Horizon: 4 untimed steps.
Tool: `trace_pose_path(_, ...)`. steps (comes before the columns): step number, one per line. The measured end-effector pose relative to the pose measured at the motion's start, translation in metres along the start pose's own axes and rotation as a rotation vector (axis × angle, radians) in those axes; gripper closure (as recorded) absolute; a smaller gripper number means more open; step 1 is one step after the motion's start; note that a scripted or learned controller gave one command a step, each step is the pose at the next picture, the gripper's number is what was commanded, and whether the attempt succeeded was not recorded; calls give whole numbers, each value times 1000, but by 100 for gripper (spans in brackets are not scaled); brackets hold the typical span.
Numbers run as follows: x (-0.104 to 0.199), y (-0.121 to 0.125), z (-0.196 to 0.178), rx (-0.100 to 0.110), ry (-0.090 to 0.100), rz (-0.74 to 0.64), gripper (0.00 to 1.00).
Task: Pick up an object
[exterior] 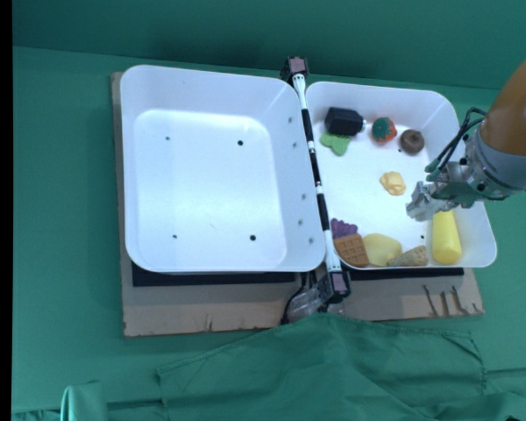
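The fingers [421,207] hang over the right bin [361,95] near its right wall, just above the yellow block [445,237]; whether they are spread or closed cannot be told, and nothing shows between them. To do this step well, the arm [519,134] probably needs to settle squarely over the yellow block, the closest item, and straddle its narrow width clear of the wall. Nearby lie a small yellow piece [392,182], a brown ring [411,141] and a strawberry [384,129]. The left bin [140,95] sits alongside on a green-draped desk [61,191].
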<state>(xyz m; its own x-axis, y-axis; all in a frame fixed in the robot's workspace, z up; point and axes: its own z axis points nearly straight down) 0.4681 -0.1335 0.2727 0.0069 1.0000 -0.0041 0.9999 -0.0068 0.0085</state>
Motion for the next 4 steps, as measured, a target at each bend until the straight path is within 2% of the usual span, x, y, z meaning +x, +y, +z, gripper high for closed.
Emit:
trace_pose_path(1,0,0,0,1,0,0,0)
trace_pose_path(2,-24,1,93,-2,2,-1,0)
trace_pose_path(3,-26,3,76,-13,-4,1,100)
trace_pose_path(4,-47,22,-29,-7,-3,-4,100)
